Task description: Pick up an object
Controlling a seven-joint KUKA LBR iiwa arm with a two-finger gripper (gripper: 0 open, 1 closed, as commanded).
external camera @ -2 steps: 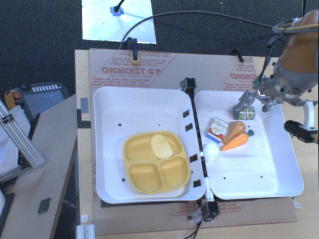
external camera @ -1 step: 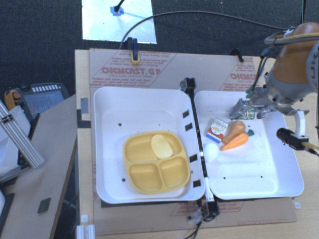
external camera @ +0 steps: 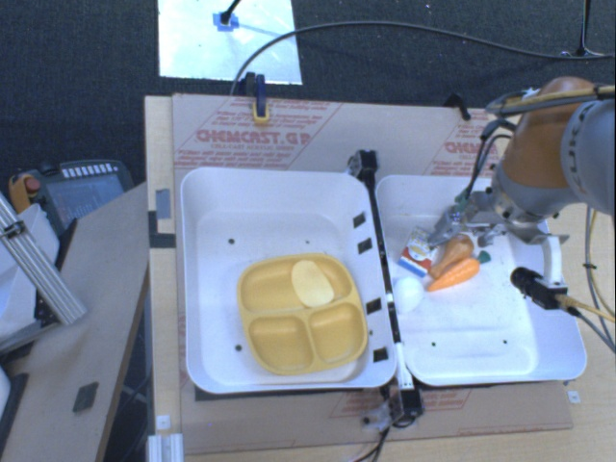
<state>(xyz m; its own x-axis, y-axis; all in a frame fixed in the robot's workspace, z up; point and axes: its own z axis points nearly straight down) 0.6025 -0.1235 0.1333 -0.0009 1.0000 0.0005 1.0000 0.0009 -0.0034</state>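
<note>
In the right bin (external camera: 500, 349) lies a cluster of small items: an orange carrot (external camera: 454, 274), a brown rounded piece (external camera: 452, 251) just above it, a small white and red packet (external camera: 417, 254) and a white egg-shaped item (external camera: 408, 295). My gripper (external camera: 460, 221) hangs over the upper edge of this cluster, close to the brown piece. The grey and orange arm (external camera: 544, 152) reaches in from the right. Nothing is seen held.
The left bin (external camera: 221, 219) holds a yellow divided tray (external camera: 300, 313) with a pale yellow oval piece (external camera: 312, 283) in its upper compartment. A black divider (external camera: 377, 258) separates the bins. A black cable connector (external camera: 534, 287) hangs over the right bin's right side.
</note>
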